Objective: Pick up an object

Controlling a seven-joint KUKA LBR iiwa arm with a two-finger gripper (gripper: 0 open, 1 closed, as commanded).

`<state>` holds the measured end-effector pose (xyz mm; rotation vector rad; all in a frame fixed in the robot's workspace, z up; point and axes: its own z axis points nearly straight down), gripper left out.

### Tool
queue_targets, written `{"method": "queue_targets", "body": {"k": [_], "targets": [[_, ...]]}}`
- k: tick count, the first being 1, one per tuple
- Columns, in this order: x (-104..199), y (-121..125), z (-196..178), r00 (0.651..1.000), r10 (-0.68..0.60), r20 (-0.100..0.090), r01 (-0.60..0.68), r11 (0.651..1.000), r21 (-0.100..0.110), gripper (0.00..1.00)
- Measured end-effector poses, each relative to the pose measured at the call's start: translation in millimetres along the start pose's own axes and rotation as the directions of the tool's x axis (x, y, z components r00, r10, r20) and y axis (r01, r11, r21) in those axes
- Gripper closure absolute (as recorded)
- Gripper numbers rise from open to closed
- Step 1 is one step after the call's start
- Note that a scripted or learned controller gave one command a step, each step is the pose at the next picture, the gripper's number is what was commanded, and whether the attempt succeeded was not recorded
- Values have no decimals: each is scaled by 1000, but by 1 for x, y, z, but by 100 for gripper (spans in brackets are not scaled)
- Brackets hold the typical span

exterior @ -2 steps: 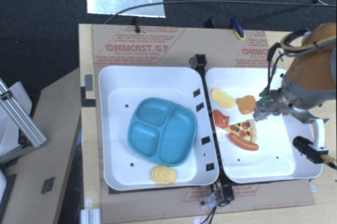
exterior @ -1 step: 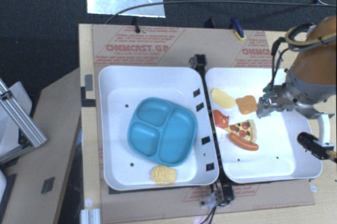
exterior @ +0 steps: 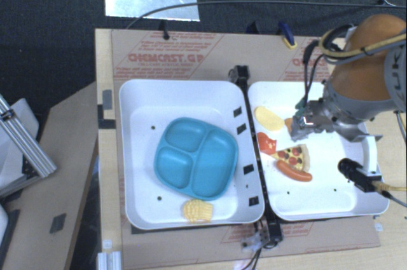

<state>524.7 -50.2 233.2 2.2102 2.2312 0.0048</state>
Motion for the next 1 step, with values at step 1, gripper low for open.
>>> {"method": "queue_targets", "body": {"k": [1], "targets": [[55, -6, 12, 1000, -1, -1, 1, 1000, 3, 100]]}}
